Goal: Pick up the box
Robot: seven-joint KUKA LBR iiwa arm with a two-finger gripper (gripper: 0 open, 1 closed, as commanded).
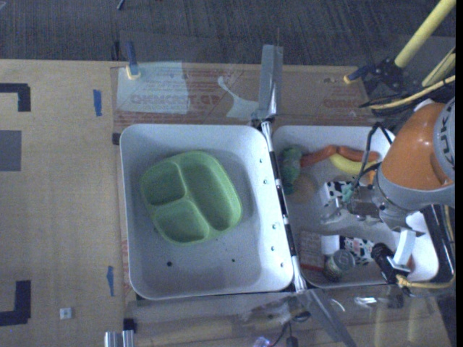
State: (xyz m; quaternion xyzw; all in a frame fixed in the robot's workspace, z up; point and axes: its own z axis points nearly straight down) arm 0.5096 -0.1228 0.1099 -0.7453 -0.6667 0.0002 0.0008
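Observation:
My gripper [347,210] hangs low over the middle of the right bin [427,266], under the grey wrist and orange band. A black-and-white patterned box [335,191] shows just left of the gripper, partly covered by it. A similar patterned patch [356,246] shows just below the gripper; I cannot tell whether it is the same box. A flat brownish box [311,244] lies at the bin's lower left. Nothing is visibly lifted.
The right bin also holds a green soft item [291,166], an orange-red item [334,152], a yellow banana [350,164] and a small can [336,264]. A green divided plate [190,196] lies in the left bin [217,273]. A metal divider [278,208] separates the bins.

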